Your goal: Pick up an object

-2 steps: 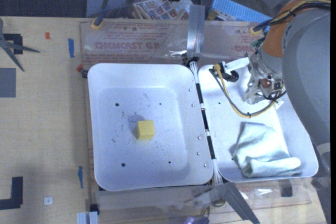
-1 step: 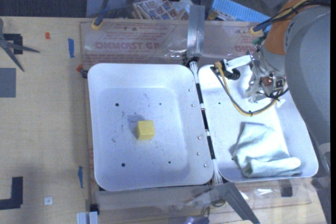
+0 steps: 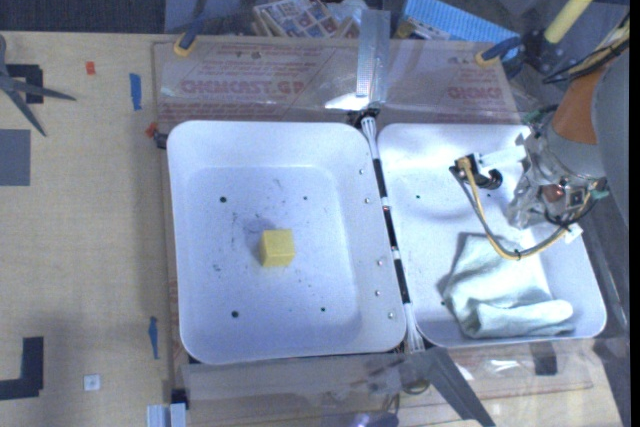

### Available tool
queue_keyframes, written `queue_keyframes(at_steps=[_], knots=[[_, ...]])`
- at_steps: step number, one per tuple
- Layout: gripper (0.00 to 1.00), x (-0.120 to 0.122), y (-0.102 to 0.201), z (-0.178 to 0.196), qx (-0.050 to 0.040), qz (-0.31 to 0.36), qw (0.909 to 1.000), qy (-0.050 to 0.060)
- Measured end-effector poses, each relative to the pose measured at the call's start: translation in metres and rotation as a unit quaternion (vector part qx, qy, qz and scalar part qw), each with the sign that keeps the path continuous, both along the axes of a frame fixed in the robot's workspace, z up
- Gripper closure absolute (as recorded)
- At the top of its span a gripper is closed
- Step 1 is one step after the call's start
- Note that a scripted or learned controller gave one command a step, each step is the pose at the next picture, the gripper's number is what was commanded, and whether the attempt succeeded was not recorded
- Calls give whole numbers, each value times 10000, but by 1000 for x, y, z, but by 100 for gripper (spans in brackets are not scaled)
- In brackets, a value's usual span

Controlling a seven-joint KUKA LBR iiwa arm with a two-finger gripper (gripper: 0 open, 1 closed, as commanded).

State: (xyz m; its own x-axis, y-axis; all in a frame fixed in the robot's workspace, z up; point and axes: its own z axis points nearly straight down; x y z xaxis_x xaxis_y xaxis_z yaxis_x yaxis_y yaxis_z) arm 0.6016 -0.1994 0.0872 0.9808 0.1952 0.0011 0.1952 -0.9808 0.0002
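Cloth and yellow block are the two candidates for picking. The table carries two bins: the left bin holds only the block near its middle, and the right bin holds the crumpled white cloth at its near side. The gripper hangs over the right bin just above the cloth; whether it is open I cannot tell. Its yellow cable loops down and may snag the cloth. A soft fold could also slip out.
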Motion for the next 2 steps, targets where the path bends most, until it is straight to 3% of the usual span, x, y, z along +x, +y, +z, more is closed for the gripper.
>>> queue_keyframes(at_steps=[1,2], knots=[[100,0,-1,10,7,-23,10000,-4],[100,53,36,0,1,46,10000,-10]])
